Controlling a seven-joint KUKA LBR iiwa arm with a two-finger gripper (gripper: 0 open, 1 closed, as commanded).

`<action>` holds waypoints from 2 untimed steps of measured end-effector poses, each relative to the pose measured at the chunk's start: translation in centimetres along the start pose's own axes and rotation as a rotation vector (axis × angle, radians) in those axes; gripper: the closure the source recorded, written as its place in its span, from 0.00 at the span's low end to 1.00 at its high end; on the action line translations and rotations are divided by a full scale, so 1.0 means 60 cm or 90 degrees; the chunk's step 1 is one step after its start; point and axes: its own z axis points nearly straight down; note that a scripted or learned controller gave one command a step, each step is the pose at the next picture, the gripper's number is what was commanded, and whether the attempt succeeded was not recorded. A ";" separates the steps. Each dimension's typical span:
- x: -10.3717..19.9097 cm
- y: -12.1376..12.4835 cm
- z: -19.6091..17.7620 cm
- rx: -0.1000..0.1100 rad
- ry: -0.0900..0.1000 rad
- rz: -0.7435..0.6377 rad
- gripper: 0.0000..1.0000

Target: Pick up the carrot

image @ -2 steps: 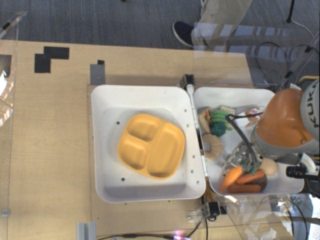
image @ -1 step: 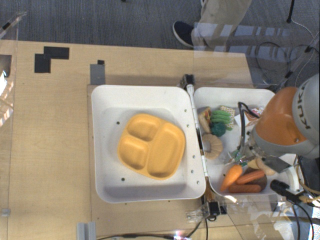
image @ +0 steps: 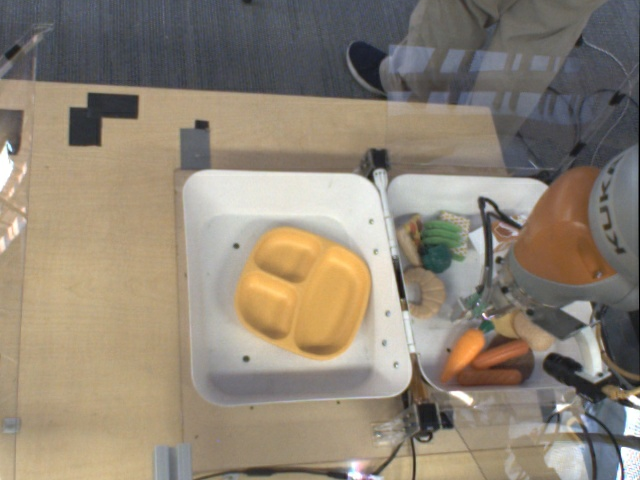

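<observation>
One carrot [image: 464, 352] lies at the near edge of the right bin [image: 432, 370], green top tilted up toward the gripper [image: 484, 308], sausages [image: 494, 364] just beside it. The gripper hangs close above that leafy end, probably lining up a grasp; its grip state can't be told. A yellow tray [image: 303, 292] sits well apart in the left bin [image: 210, 368].

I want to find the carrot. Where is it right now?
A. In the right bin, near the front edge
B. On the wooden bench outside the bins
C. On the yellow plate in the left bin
A. The carrot lies in the right bin near its front edge, next to reddish sausage-like toys; the yellow plate sits in the left bin.
</observation>
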 end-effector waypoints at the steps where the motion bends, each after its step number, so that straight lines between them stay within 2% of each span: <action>1: 0.000 -0.001 0.001 0.001 0.000 0.000 0.00; 2: 0.001 -0.007 0.019 0.005 -0.001 -0.188 0.00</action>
